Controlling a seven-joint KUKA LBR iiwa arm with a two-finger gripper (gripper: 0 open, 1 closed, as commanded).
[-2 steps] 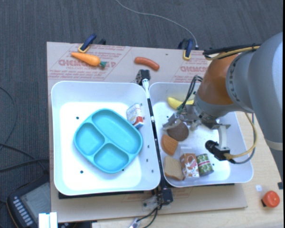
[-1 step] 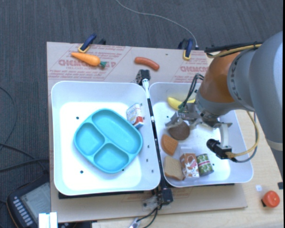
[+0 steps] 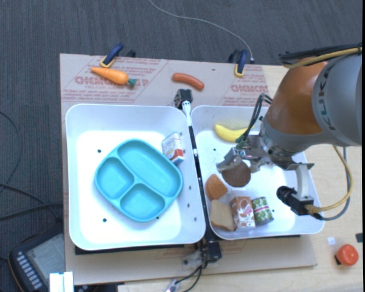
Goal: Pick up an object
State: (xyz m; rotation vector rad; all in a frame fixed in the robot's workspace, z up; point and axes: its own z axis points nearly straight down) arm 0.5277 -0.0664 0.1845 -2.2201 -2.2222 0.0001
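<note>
The arm's orange band looms nearest; below it the tool hovers over a brown round object. Its spread I cannot tell; descend centred, avoiding the banana.

We are seeing bright, even overhead light washing the two white bins nearly to glare, the arm casting only a soft shadow beneath it, while the whole frame is looking slightly soft and low in resolution
</note>
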